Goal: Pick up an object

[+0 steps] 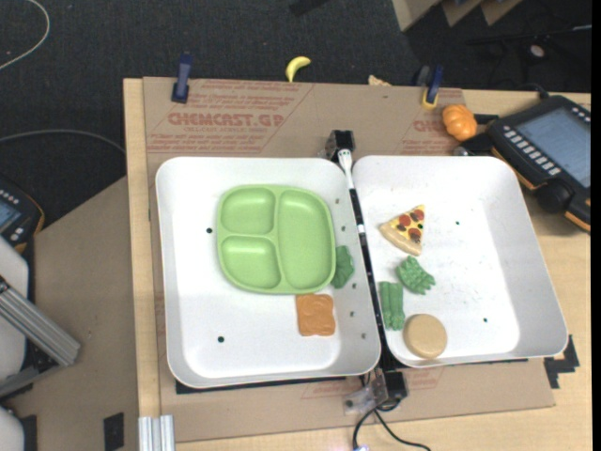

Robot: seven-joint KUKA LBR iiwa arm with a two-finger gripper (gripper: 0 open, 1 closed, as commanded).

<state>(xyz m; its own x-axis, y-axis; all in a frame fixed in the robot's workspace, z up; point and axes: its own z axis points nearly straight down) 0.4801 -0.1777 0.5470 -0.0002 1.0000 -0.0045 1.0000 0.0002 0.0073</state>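
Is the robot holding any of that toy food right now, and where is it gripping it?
Nothing is held: the toy pizza slice and round tan bun lie loose in the right white bin.

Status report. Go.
Left bin: green tray, orange toast beside it. Right bin: pizza slice, two green pieces, tan disc. All lying loose, nothing stacked.

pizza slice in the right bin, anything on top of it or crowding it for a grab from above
Nothing visible lies on the pizza slice; it sits flat with bare bin floor around it. The nearest thing, a green leafy piece, lies just below it, apart.
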